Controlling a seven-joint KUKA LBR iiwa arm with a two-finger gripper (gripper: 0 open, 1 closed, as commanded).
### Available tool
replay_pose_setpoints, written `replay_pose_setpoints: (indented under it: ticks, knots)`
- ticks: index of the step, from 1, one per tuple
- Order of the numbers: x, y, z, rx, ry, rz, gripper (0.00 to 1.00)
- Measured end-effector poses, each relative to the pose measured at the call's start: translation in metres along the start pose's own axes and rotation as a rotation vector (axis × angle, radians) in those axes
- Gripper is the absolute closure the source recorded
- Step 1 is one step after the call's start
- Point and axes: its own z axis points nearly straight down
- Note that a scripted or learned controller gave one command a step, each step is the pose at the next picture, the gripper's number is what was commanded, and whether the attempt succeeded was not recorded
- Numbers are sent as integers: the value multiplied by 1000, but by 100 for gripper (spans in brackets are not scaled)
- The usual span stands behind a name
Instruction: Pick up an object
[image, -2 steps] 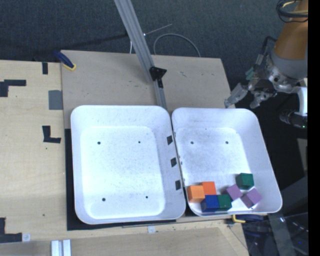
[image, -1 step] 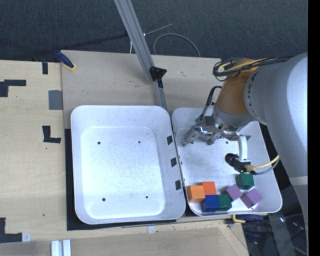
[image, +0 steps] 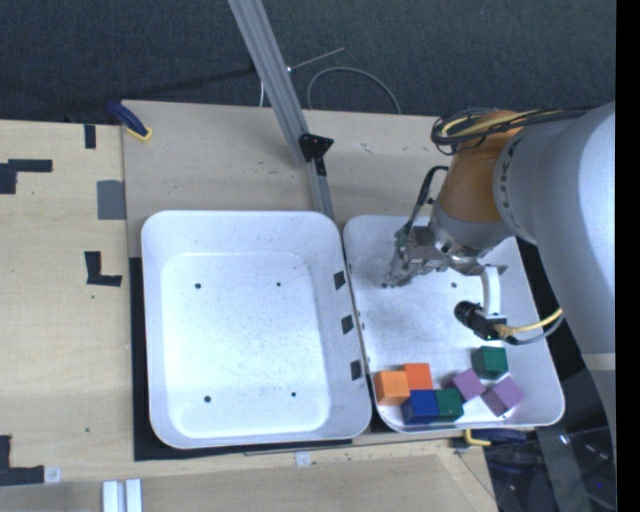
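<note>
**Over the right bin, blocks waiting at the near edge**

Across the bench from the left, the left bin is sitting bare-floored, its white base speckled. Just beside it, the right bin is holding all the pieces, and they are crowding its near edge, well apart from where the arm is working. An orange block is lying nearest the left wall, touching a second orange block; a blue block and a green block are pressing against them. Further right a purple block, a dark green block and another purple block are lying looser.

Up toward the far end of that bin, the gripper is hanging low over bare floor. Whether its fingers are spread or closed I cannot tell from here; nothing is showing between them.

These blocks look small, stiff and light, with flat faces that should be gripping well if squeezed on two opposite sides. I reckon the looser ones on the right are the easier take; the packed cluster is leaving little room for a finger to slip in.
</note>
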Motion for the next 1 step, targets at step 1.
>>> replay_pose_setpoints:
  ticks: [1]
  knots:
    - [18, -81, -95, -3, 1, 1, 100]
